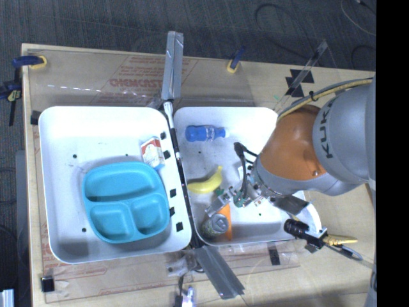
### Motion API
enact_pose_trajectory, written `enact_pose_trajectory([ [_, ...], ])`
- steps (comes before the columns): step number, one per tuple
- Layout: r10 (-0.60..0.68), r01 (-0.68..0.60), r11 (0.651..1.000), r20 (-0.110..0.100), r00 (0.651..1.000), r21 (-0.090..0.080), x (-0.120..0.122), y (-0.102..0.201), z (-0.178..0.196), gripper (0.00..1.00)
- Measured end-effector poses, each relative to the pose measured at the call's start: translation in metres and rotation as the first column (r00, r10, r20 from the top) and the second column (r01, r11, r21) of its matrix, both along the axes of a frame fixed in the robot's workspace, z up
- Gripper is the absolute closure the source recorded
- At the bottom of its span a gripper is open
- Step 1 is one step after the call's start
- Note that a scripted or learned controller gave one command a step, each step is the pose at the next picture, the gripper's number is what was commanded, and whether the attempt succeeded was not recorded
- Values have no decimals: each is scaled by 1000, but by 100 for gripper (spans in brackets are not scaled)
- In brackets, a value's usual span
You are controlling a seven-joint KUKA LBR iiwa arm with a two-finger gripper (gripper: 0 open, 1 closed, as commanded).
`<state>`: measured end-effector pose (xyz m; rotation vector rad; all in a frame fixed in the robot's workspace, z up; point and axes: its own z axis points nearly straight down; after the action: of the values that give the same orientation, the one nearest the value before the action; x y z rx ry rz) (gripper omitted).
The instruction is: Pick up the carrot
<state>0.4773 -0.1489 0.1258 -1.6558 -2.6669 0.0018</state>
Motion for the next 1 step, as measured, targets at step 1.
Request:
enact_pose_trajectory([
  [1,-18,18,1000,-4,1000,2,-1,2,-37,0],
])
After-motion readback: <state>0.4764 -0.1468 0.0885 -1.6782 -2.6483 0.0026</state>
